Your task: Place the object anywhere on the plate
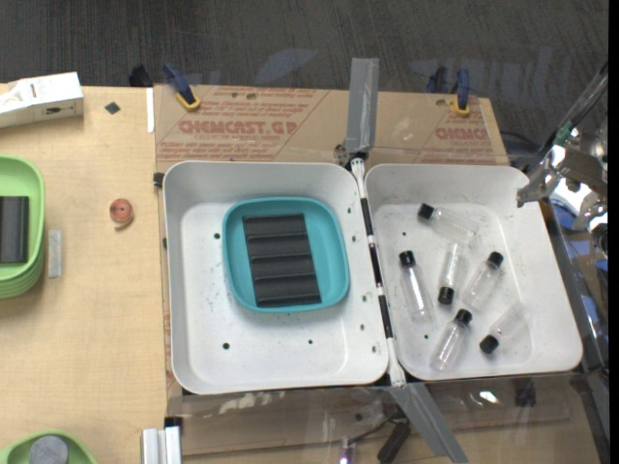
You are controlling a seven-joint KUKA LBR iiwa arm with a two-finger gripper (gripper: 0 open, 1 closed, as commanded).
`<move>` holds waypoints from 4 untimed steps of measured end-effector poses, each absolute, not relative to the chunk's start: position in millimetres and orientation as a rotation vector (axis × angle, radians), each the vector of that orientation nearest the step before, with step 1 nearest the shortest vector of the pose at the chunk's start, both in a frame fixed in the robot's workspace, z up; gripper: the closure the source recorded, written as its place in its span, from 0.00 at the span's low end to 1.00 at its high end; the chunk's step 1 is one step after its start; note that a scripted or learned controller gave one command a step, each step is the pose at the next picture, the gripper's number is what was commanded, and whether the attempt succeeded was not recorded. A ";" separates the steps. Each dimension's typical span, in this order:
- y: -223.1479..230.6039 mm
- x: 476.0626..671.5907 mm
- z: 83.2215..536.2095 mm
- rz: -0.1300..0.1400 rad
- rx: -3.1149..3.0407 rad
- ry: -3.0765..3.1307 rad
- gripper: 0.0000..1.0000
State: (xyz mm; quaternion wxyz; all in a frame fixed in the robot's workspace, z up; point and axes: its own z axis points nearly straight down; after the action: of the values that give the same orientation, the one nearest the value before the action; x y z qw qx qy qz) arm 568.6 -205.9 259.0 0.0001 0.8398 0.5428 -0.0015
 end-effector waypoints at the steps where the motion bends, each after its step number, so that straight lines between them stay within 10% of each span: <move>1: -201.8 566.2 419.9 -0.007 2.627 1.724 0.00; 4: -214.3 605.5 439.9 -0.006 2.836 1.353 0.00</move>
State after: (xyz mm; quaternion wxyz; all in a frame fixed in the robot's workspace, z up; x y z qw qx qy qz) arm 605.5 -214.3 439.9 0.0000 0.9026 0.4305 -0.0020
